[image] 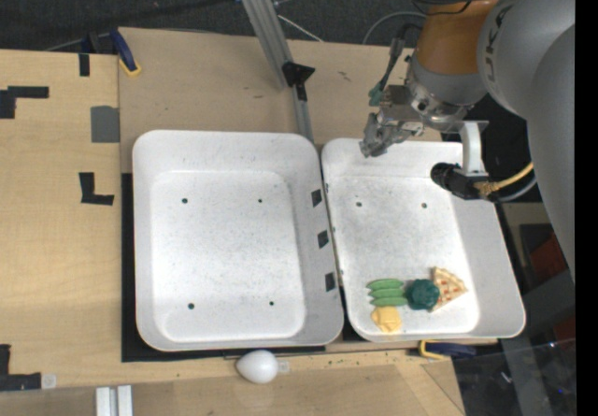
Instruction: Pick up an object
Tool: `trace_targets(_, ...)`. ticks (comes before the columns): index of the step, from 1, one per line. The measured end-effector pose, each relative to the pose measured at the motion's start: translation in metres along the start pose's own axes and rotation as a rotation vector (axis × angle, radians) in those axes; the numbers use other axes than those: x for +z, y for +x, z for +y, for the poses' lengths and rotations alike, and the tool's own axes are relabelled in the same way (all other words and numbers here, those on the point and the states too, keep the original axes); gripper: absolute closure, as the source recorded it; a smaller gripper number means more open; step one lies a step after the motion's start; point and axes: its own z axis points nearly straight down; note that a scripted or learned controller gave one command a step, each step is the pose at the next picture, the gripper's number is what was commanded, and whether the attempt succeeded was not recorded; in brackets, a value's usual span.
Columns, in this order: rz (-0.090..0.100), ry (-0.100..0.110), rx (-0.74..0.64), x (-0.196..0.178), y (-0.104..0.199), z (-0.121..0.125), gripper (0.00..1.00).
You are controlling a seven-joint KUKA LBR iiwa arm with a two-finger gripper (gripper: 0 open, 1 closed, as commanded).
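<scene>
Several small toys lie clustered at the near end of the right bin [486, 246]. They are a light green ribbed piece [385, 290], a dark green round piece [424, 295], a yellow piece [386, 317] and a tan wedge with red dots [451, 285]. My gripper [377, 142] hangs over the far left corner of that bin, well away from the cluster. I see nothing in it.
The left bin [224, 227] stands beside the right one. A white egg-shaped object [257, 366] rests on the bench just in front of the left bin. A grey metal bar [271, 31] slants down to the gap between the bins.
</scene>
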Motion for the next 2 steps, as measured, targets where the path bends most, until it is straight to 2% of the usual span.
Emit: trace_targets(2,0.0,0.003,-0.001,-0.002,0.108,-0.012,1.0)
